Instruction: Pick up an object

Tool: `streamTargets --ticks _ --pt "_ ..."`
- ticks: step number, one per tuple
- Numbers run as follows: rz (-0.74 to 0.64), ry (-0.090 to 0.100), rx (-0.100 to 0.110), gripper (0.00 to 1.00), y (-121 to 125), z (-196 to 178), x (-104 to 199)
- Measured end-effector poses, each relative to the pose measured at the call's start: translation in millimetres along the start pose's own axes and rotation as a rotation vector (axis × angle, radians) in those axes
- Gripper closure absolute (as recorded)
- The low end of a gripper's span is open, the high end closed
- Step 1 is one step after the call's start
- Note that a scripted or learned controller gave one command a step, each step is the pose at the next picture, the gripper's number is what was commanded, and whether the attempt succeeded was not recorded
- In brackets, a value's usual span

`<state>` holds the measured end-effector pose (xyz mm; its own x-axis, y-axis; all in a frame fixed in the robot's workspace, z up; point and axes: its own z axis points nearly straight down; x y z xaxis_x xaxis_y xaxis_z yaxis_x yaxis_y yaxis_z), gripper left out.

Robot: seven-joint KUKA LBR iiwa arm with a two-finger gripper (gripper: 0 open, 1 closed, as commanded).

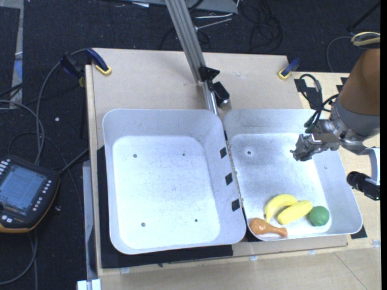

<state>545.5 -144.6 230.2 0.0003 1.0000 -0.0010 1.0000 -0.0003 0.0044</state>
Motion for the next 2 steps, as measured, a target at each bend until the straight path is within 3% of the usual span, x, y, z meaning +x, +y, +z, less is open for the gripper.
streamTargets --ticks 1,2 --pt "-0.001 0.000 0.001 1.00 0.9 -42.1 -2.4" --pt "-0.004 0.002 0.005 1.00 1.1 -33.9 40.3"
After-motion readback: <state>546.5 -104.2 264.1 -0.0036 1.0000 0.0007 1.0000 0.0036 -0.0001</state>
